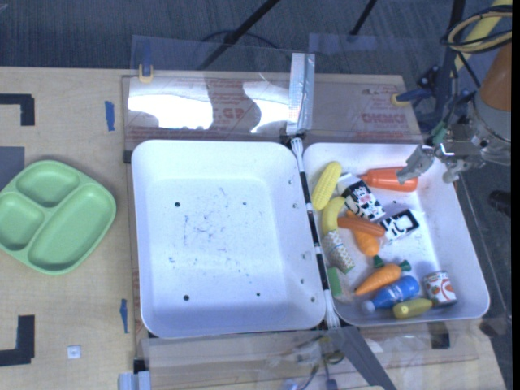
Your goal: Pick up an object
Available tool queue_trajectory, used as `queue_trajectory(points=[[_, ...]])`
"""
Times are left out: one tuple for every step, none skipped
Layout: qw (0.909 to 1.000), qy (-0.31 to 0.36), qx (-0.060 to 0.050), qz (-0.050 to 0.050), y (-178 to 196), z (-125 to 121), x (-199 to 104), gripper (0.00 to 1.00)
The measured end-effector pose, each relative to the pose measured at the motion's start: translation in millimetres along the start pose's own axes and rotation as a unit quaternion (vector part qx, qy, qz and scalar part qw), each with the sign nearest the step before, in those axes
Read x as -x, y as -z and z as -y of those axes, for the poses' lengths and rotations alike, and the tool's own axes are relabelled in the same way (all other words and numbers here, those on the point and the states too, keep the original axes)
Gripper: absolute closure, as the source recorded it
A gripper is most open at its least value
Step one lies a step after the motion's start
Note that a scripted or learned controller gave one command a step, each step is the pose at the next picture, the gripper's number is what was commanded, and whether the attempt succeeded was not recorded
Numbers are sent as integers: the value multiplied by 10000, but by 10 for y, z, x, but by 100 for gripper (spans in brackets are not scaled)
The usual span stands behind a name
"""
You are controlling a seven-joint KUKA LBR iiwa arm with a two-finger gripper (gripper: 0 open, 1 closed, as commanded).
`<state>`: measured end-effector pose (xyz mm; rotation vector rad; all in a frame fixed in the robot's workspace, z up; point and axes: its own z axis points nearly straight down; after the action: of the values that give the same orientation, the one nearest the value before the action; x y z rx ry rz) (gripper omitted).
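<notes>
**Inspector A:** Position of the gripper (433,157)?

**Inspector B:** At the far right corner of the right-hand shallow white plastic bin (471,242), just over its rim. The grey arm with the orange band (496,80) enters from the right. Whether the fingers stand apart or together, I cannot tell; the metal parts blur into one another. Nothing is seen between them.

**Inspector A:** Nearest item?

**Inspector B:** An orange plastic carrot with a red end (390,179), lying flat just to the left of the gripper and slightly nearer the camera. Contact cannot be confirmed.

**Inspector A:** The remainder of that bin?

**Inspector B:** All further left of the gripper and nearer the camera. A yellow plastic corn cob (327,182) leans at the dividing wall. Beside it, a black-and-white spotted toy (362,200) and a black-and-white block (400,222). A second orange carrot-shaped piece (360,227) lies between them. Near the front: a third orange carrot with a green top (380,277), a blue bottle-shaped toy (396,291), a small yellow oblong piece (413,307), and a small red-and-white can (439,287). These four lie close together, some touching.

**Inspector A:** Elsewhere?

**Inspector B:** The left-hand white plastic bin (219,234) sits well left of the gripper. Furthest left, on the light wooden surface (65,307), rests a green three-compartment plastic plate (53,215).
</notes>
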<state>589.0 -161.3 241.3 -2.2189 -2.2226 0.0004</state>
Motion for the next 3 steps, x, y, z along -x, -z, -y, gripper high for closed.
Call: queue_trajectory(points=[[9968,801,7,2,-1083,79,-601,0],[9938,1112,34,12,-1548,-353,-607,0],[9939,1101,63,23,-1432,-368,-594,100]])
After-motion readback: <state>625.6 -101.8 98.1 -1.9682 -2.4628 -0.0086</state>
